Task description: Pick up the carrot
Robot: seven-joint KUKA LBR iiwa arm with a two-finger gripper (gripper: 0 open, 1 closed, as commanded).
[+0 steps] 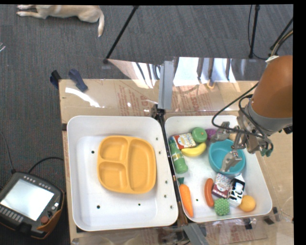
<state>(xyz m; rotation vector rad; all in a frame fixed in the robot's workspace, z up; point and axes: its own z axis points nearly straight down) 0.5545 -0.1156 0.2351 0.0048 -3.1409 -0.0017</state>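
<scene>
Camera view — carrot [186,200] left-below tool [233,160]

Tray [127,164] in left bin [76,143]; carrot [186,199] in right bin [262,184].

Dark grey carpet [57,43] w/ a dog [62,12] lying top left; tripod legs [122,31]; cardboard [110,98] over bench; handheld screen unit [28,203] bottom left.

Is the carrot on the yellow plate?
No, the carrot lies in the right bin, by its left wall.
</scene>
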